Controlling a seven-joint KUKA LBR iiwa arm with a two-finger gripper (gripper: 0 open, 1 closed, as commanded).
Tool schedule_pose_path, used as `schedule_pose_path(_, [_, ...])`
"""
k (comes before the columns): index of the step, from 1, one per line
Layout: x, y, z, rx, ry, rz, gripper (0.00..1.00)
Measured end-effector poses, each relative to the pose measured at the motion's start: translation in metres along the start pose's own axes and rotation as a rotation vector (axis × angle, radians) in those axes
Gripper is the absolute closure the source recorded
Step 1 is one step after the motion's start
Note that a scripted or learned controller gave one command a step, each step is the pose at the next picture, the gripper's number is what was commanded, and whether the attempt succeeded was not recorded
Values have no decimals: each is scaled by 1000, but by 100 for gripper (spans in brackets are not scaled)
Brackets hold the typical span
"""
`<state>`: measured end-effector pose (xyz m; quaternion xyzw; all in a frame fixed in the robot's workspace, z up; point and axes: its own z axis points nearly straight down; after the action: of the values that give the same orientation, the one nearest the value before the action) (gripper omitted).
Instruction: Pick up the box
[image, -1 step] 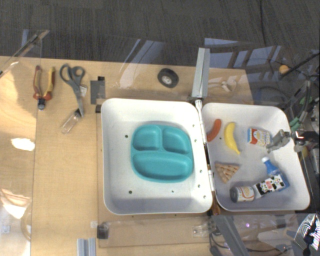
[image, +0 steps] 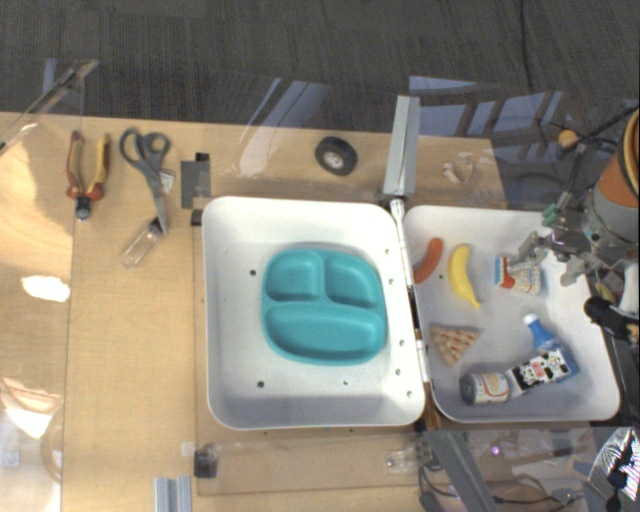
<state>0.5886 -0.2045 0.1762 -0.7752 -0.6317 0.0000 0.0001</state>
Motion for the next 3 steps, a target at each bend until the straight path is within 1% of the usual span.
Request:
schedule_pose_path(1, [14,45,73,-21,-3,-26,0])
schedule_pose_path(2, [12,44,77,-28,-9,-143,0])
schedule_pose_path(3, [25,53,77,-29,-12,-230,0])
